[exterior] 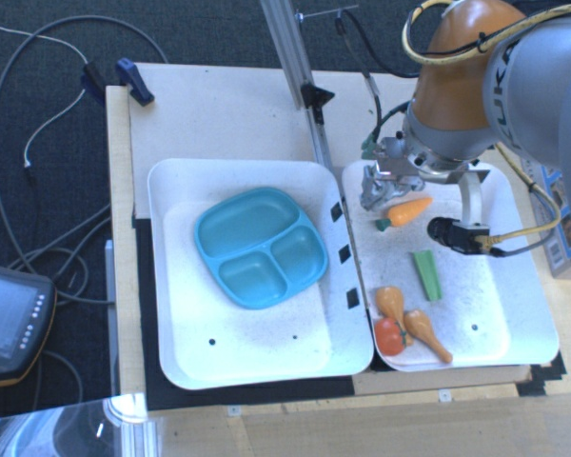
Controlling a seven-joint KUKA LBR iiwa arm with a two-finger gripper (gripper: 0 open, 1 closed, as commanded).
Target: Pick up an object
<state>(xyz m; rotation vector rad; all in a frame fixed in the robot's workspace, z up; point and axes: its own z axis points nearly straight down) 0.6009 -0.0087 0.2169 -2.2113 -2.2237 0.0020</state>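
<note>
Nearest the front edge of the right bin (538,312), toward its front left corner, a red tomato-like piece (388,335) is seen, with two tan drumstick-shaped pieces (411,320) lying just beside and partly against it. Further in, about mid-bin, a green stick (425,275) lies apart from them, its long axis running roughly front to back.

Beyond that, toward the far left part of the same bin, an orange carrot (408,211) is found, and this is judged to be the likeliest target. Its long axis is set across the bin, tilted slightly, with a small green end toward the left wall. The gripper (379,187) hangs at the carrot's left end, just above and to the far side of it, close enough that contact cannot be ruled out. Whether the claw is released or clenched cannot be told from this view, and the carrot is not seen between its parts. The coming move is judged to turn on this small offset: the carrot's body lies rightward and slightly nearer than the claw, so a grasp across the short axis would call for a shift along that line.

In the left bin (171,255), a blue divided plate (260,247) is seen, well apart from the claw.
</note>
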